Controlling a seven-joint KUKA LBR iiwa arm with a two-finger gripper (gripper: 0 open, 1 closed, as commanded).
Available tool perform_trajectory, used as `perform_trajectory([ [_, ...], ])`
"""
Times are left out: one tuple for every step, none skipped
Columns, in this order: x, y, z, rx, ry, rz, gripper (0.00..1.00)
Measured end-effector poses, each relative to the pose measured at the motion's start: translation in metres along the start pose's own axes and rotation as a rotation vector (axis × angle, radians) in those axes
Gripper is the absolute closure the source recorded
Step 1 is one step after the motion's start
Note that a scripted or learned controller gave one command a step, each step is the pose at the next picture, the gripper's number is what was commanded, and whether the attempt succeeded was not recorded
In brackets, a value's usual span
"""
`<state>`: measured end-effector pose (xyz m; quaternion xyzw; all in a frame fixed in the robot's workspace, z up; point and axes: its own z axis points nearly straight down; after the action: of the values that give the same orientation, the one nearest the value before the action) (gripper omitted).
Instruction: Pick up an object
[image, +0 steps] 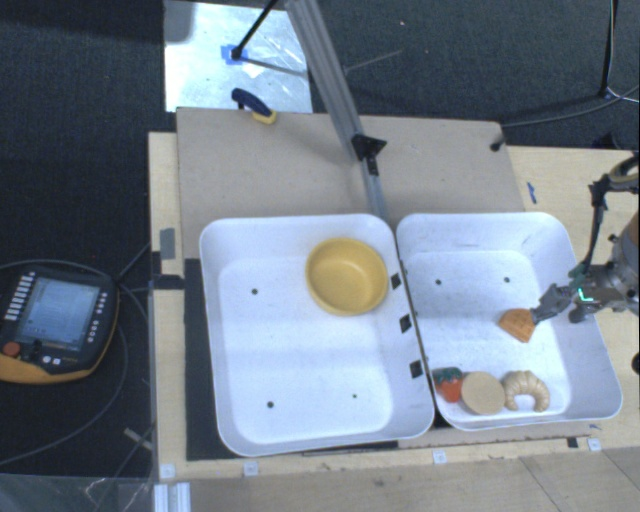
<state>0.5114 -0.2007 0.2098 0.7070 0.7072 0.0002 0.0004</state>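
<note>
The pincer (548, 303) reaches in low over the right bin (470, 235), its tips touching an orange wedge-shaped piece (517, 325) on the bin floor; whether it is open or closed I cannot tell. Along the near wall lie a croissant (527, 390), a tan disc (482, 393) and a red-green item (447, 382). A yellow bowl (346, 276) sits in the left bin (300, 400)

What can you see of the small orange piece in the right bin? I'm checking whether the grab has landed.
The orange piece is a small wedge-like lump, tan-orange, matte, possibly foam or toy food. It lies on the floor of the right bin, toward its right side, apart from the items along the near edge. The claw meets its upper right edge; whether it grips it is unclear.
</note>
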Motion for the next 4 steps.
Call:
perform_trajectory([
  [0.0,0.0,0.0,0.0,0.0,0.0,0.0],
  [0.003,0.004,0.043,0.003,0.001,0.0,0.0],
  [0.005,-0.007,0.096,0.005,0.001,0.0,0.0],
  [0.005,-0.007,0.12,0.002,0.001,0.0,0.0],
])
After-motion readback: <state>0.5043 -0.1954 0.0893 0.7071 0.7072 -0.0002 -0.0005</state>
